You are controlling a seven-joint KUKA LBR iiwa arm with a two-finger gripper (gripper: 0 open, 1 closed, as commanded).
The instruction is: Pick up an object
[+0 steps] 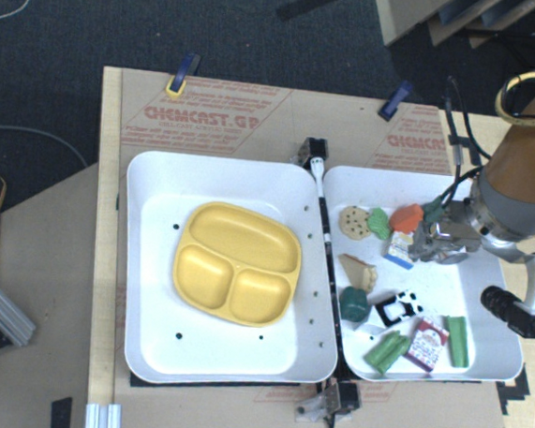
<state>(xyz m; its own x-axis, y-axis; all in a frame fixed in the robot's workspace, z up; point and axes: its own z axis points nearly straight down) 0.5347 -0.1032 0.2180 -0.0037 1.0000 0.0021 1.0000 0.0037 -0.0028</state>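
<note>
Cardboard-topped bench (258,113) — two white bins (152,244) — dark carpet (127,7); fingers' (431,245) state unclear.

A yellow plastic divided plate (236,273) is being held in the left white shallow bin (142,243); two clamps (180,75) are gripping the cardboard-covered bench (114,147).

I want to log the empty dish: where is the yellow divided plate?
The yellow divided plate lies in the middle of the left bin, across the divider from the toy-filled right bin.
</note>
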